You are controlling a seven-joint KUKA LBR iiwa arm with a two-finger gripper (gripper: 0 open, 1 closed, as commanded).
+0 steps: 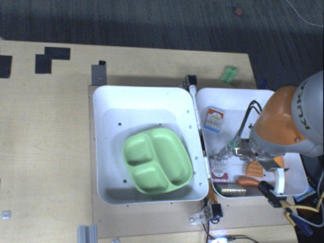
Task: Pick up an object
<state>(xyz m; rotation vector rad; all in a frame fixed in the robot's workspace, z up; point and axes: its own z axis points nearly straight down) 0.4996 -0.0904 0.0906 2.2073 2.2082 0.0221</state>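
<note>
A: Entry, single overhead view. Where is the arm?

B: The arm (283,123), its orange band uppermost, reaches over the right bin (230,96) and is low toward that bin's near edge. The gripper (228,153) sits close to the divider between the two bins, above the clutter there.

A: Open or closed? Holding anything?

B: Cannot tell. The wrist and cables cover the tool end, so no grasp can be recorded. Nothing is visibly raised clear of the bin.

A: Candidate objects?

B: In the right bin: a small carton (214,119) lies toward the far left corner, well apart from the tool. A red-and-white packet (219,170) lies against the left wall near the near edge, just beside the tool. A dark cylindrical item (234,190) rests along the near edge, with an orange piece (249,181) just beside it. In the left bin (109,103), a green divided tray (158,159) lies slightly toward the near right corner, untouched.

A: Progress?

B: My judgement: approach done, arm is at picking height over the near-left clutter. A confirmed grip and the lift are both outstanding. The packet looks the likeliest target, given how near it is.
</note>
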